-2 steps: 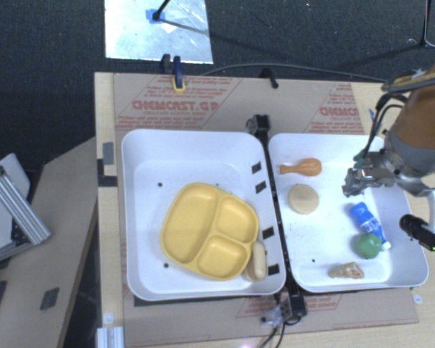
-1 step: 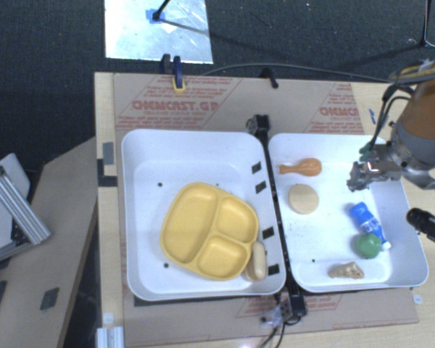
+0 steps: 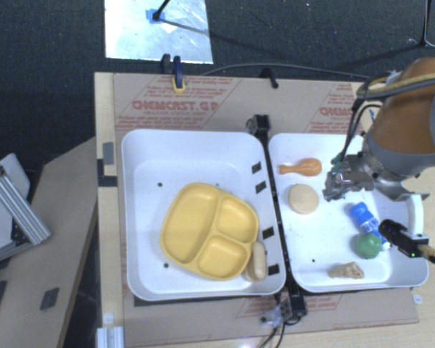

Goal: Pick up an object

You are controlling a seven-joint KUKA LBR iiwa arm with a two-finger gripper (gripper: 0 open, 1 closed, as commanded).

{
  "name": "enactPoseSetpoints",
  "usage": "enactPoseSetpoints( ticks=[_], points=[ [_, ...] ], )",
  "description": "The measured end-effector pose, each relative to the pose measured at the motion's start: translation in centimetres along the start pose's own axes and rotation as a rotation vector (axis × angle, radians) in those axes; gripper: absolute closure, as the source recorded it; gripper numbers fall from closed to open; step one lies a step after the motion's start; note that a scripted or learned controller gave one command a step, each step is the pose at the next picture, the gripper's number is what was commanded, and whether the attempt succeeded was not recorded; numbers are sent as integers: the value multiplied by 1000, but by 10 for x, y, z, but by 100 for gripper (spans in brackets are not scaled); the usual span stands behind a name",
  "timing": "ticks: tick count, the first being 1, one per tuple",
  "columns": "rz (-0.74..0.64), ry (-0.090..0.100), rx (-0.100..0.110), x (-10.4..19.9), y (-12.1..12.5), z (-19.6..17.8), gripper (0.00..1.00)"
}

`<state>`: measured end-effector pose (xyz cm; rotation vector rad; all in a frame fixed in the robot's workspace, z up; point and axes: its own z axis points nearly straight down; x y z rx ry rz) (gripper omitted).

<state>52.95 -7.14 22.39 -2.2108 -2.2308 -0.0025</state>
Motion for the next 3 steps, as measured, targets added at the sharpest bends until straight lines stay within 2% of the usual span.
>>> enactPoseSetpoints(
  ticks=[2,3],
  points=[
    [0,0,0,86,-9,4,100],
    [-1,1,1,141,-20,11,100]
  ],
)
